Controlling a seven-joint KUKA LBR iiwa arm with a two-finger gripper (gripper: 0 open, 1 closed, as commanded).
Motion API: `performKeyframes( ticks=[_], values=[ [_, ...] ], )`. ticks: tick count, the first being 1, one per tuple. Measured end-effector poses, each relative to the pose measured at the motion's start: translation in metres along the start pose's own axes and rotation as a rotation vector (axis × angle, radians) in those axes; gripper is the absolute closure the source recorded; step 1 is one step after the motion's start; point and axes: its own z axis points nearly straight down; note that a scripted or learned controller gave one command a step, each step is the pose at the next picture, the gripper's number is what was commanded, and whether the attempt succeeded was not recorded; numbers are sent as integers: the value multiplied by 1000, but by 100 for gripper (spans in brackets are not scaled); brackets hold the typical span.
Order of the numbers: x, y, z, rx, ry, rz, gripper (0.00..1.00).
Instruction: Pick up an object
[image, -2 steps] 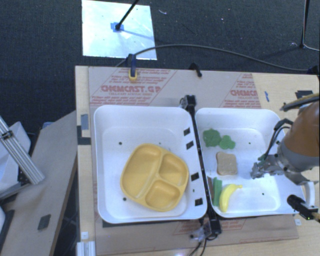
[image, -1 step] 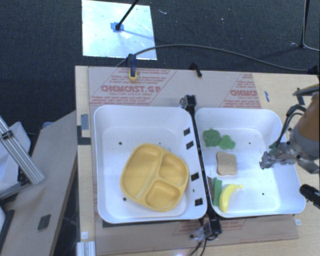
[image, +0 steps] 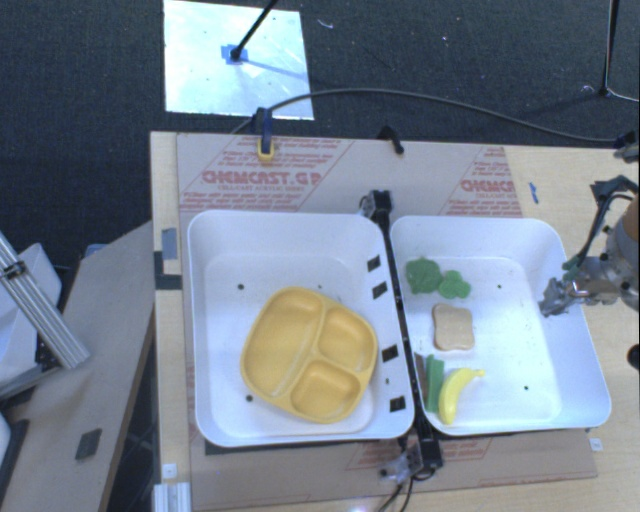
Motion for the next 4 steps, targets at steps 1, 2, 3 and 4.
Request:
performKeyframes(
  ticks=[1,2,3,4],
  values=[
    [0,2,-34,3,1,0,100],
    [54,11,-22,6,4,-5,100],
    [99,26,-11,6,4,-5,100],
    [151,38,-20,5,5,-5,100]
  ],
)
